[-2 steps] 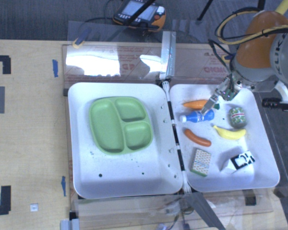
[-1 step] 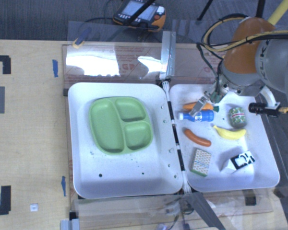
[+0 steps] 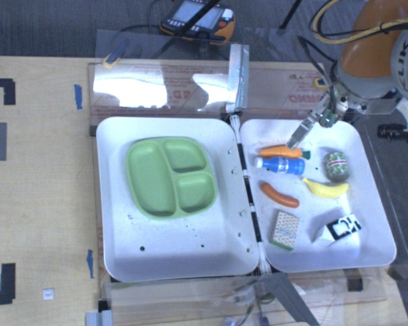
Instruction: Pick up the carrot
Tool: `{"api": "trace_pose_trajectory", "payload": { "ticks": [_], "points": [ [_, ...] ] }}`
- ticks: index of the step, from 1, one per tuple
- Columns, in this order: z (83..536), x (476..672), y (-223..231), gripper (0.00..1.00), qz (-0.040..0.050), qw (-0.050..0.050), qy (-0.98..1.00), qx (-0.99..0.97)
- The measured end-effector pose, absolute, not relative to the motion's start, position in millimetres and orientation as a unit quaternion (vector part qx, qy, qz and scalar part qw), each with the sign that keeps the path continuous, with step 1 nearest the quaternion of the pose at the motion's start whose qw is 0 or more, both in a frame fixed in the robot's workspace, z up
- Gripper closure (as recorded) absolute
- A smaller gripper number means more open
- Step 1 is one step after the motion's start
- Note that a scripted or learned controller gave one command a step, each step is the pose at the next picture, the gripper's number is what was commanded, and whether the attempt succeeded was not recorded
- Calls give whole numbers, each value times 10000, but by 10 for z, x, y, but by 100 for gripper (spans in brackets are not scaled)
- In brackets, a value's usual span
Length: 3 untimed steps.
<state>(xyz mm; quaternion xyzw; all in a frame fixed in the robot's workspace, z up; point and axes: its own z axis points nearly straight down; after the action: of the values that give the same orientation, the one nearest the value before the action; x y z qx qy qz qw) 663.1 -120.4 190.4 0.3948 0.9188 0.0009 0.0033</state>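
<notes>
Carrot (image 3: 281, 152): lying flat in the right bin (image 3: 374, 250), near that bin's far left corner, long axis roughly left to right, green end toward the right. It rests on the bin floor, just behind and touching or almost touching the blue bottle (image 3: 283, 165), which lies parallel to it with its white cap at the left.

Jaws (image 3: 297, 137): tip positioned just above the carrot's right end, angled down from the upper right. Whether they are open or closed cannot be told from this view. Nothing is seen between them.

Arm (image 3: 374, 39): grey with orange section, entering from the upper right corner.

Other contents of the right bin: a green patterned ball (image 3: 336, 166) right of the bottle; a banana (image 3: 325, 188) just in front of it; a sausage (image 3: 279, 194) left of centre; a speckled sponge block (image 3: 285, 229) near the front; a black-and-white object (image 3: 341, 227) at front right.

Left bin (image 3: 115, 250): holds a green divided tray (image 3: 171, 176), lying flat.

Both bins sit side by side on the bench (image 3: 34, 182).
</notes>
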Motion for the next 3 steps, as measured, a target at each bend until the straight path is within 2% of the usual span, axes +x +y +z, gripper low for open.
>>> {"api": "trace_pose_trajectory", "payload": {
  "ticks": [1,2,3],
  "points": [
    [1240,6616,-1186,0,7,18,9395,3426],
    [867,6508,-1137,0,5,13,9437,3309],
    [995,6533,-1134,100,20,58,9436,3310]
  ]
}}
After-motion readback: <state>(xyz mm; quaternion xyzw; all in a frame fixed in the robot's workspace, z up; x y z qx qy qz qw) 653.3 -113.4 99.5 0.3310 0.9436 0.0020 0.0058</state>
